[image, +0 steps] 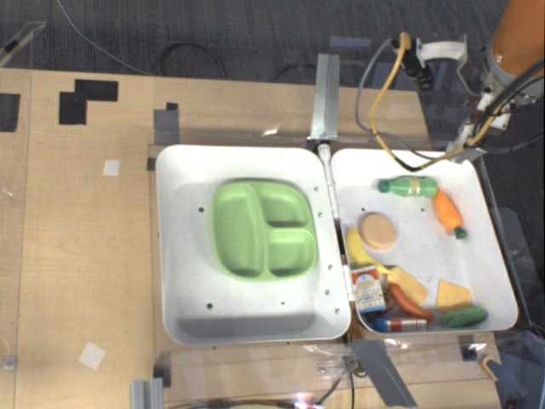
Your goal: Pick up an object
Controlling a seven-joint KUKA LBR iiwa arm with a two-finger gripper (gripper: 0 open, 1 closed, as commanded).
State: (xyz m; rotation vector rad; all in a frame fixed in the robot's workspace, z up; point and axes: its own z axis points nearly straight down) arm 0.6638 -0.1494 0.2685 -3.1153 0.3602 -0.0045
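Gripper (473, 136) hangs over the far right corner of the right bin (490, 228), half lost among yellow and black cables (379, 100); how far open it is cannot be told, and nothing is seen in it. Nearest it lie a green bottle (409, 186) and a carrot (449, 213), then a tan disc (378, 230) and a banana (357, 247). A small carton (368, 293) bears a printed label, perhaps a picture, unreadable. The left bin (183, 296) holds a green divided plate (262, 228).
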